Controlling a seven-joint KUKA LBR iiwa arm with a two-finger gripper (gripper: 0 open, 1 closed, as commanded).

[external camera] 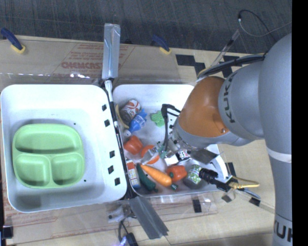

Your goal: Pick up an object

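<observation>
My gripper (167, 151) reaches down into the middle of the right bin (159, 92), largely hidden under the orange wrist band and grey arm. Toys lie crowded around it. An orange carrot (156, 176) and a red pepper (178, 173) sit just in front of it. An orange-red piece (133, 145) lies to its left, and a small orange and white piece (151, 158) is right beside its tip. Farther back are a blue toy (137, 122), a striped ball (132, 106) and a small green piece (157, 118). Whether anything is gripped is hidden.
The left bin (20, 99) holds a green divided tray (47, 155). A green-labelled item (195, 176) and a dark green toy (146, 183) rest by the right bin's front wall. The ridge between the bins (113, 137) runs just left of the toys.
</observation>
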